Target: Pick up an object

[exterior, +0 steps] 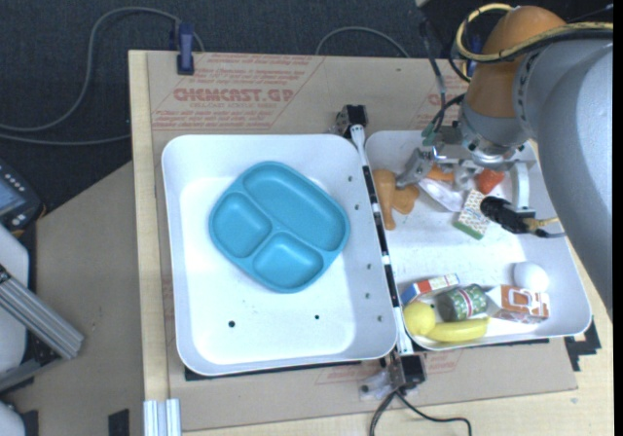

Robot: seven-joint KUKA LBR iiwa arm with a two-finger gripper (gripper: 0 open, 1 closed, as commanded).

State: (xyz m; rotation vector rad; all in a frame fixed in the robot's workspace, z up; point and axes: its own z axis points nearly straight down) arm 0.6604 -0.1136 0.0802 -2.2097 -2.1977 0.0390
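Observation:
My gripper [446,167] is low over the far end of the right bin [560,259], under the orange wrist band. Just left of it an orange toy [390,195] lies against the bin's left wall. A clear plastic piece [440,193] and a green-and-white box [471,215] lie right beneath and in front of the gripper. Something red [490,179] peeks out by the gripper's right side. Whether anything is held is hidden by the wrist.
At the near end of the right bin lie a yellow banana [446,329], a small can [462,303], a red-white-blue box [429,286], an orange-and-white carton [526,304] and a white ball [531,275]. The left bin [195,317] holds a blue divided plate [278,225].

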